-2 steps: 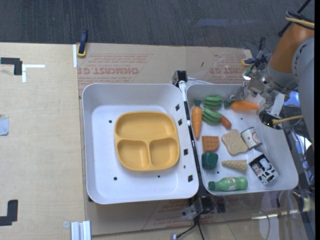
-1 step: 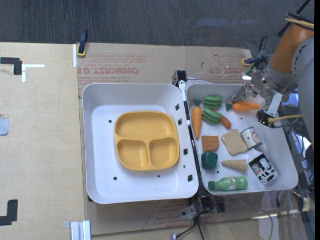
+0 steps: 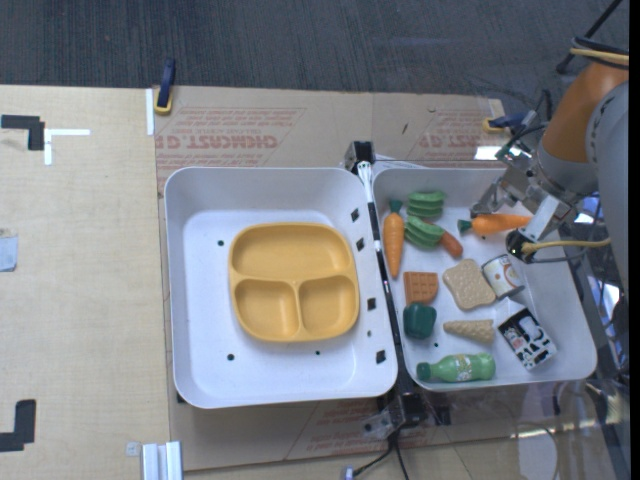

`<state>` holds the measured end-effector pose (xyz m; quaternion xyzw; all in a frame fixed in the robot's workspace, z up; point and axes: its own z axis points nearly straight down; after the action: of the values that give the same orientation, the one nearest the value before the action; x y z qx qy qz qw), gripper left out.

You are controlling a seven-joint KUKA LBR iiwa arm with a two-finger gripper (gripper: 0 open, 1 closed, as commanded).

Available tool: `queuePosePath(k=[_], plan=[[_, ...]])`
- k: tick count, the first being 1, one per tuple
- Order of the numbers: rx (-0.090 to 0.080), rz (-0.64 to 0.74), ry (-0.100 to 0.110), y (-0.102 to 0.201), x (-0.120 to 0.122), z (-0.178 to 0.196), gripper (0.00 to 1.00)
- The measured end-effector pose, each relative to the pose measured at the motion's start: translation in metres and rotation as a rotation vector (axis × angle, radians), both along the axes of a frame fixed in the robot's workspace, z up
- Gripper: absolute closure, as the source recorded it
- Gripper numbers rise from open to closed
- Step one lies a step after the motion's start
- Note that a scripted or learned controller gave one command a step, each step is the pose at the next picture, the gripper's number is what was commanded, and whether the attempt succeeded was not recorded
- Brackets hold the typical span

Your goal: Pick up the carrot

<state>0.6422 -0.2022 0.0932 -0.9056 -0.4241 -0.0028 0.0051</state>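
The gripper is seen over the far right part of the right bin, reached in from the right. An orange carrot is seen right at its tip, lying crosswise with its green end pointing away from the arm (whether it is gripped, or how far the gripper is open, cannot be told). A second carrot is found well to the gripper's left, against the bin's left wall. A bread slice lies just below the gripper, and a yellow divided plate far left in the left bin
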Motion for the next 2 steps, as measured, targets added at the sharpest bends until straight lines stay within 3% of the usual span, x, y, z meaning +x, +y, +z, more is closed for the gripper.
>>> queuePosePath(k=[1,2], plan=[[0.003,-0.119,0.005,-0.0014,-0.0382,-0.0010,0.00],[-0.002,-0.120,0.008,-0.0033,-0.0389,0.0070,1.00]])
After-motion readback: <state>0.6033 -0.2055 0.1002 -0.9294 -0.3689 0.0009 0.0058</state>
